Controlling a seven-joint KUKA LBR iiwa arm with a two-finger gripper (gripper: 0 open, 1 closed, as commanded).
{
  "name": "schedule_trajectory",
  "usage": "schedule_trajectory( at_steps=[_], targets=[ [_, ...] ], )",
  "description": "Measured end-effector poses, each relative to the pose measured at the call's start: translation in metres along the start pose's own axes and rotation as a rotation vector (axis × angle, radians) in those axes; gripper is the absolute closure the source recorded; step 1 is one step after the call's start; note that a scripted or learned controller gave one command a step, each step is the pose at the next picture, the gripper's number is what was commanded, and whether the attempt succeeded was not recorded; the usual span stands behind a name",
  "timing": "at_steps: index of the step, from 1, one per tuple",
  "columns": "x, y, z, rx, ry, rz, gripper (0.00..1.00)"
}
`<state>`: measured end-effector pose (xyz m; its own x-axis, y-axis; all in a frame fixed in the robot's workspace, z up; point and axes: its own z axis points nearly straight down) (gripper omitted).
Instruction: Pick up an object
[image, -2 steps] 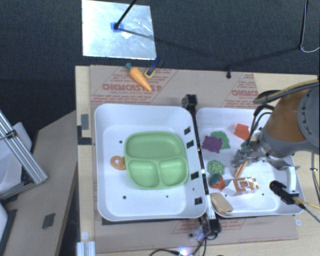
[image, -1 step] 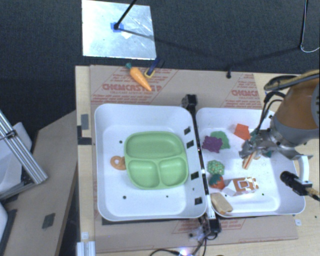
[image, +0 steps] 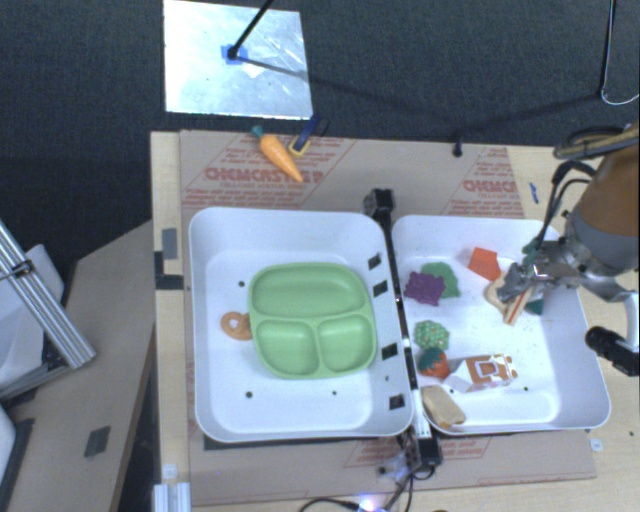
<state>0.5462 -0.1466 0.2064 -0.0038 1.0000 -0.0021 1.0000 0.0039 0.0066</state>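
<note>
Nearest cam, cam view: tan bread-like piece (image: 443, 406) lying at front edge of right bin (image: 580, 400), just beside the centre divider.

Risks: gripper (image: 522, 283) low over right bin's far-right area, over a tan-and-red piece (image: 503, 300) that looks like the likely target. Can't tell whether gripper is wide or closed from this angle, nor whether anything sits in it. Piece partly hidden under the wrist, shape unclear, prob. thin and flat, so could slip out or get pushed along the bin floor instead of lifted. Close to right wall too, so risk of clipping it on descent. Orange block (image: 484, 263) just beside, so might get nudged or pinched along with the target.

Containers:
- Right bin: orange block, purple piece (image: 424, 288) touching a green piece (image: 445, 277) behind it, green dotted lump (image: 431, 333), red/teal item (image: 433, 362) just below that, white-and-orange carton (image: 488, 371), bread-like piece at front. Mostly bunched toward the divider side, well apart from gripper.
- Left bin (image: 215, 250): green divided plate (image: 310, 320) at centre, nothing in its 3 compartments; small tan ring (image: 236, 325) on bin floor, touching or nearly touching plate's left rim.
- Outside bins: toy carrot (image: 280, 157) on the board behind left bin.
</note>
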Motion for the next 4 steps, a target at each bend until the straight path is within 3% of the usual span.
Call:
schedule_trajectory(
  at_steps=[1, 4],
  targets=[
    [0.0, 0.001, -0.019, 0.002, 0.001, -0.001, 1.0],
    [0.166, -0.006, -0.009, 0.005, 0.004, -0.006, 1.0]
  ],
)
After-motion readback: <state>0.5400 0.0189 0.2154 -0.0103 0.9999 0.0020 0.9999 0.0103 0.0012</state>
